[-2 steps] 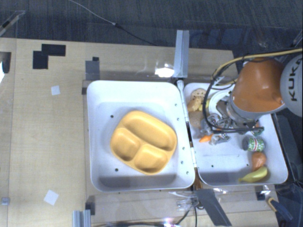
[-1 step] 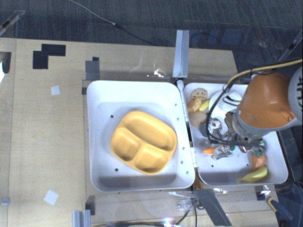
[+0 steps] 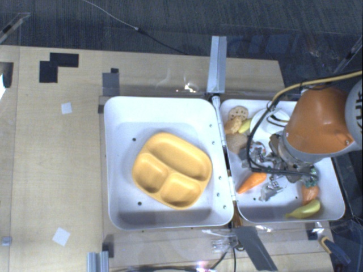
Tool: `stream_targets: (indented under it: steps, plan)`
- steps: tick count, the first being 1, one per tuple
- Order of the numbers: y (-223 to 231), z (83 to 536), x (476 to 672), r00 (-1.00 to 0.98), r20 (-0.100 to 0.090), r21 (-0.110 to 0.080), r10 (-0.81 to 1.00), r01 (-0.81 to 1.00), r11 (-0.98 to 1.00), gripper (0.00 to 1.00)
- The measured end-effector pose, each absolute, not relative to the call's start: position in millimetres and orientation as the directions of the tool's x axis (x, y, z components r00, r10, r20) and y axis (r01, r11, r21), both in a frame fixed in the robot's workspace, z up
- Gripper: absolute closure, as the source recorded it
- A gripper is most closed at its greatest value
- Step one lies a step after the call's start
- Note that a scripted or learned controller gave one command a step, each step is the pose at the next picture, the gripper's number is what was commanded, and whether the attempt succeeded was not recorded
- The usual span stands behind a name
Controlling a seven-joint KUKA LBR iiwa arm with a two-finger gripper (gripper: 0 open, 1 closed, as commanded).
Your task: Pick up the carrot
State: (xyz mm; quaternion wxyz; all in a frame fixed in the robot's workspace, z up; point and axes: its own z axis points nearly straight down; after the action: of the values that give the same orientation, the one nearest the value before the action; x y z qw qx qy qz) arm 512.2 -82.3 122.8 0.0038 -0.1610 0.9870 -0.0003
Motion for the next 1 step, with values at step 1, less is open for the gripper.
stream_targets:
  steps: [1]
  plan:
    - [-81.2, 89.6, 508.5, -0.928, -0.013, -0.005, -0.372, -0.371, 0.928, 0.0]
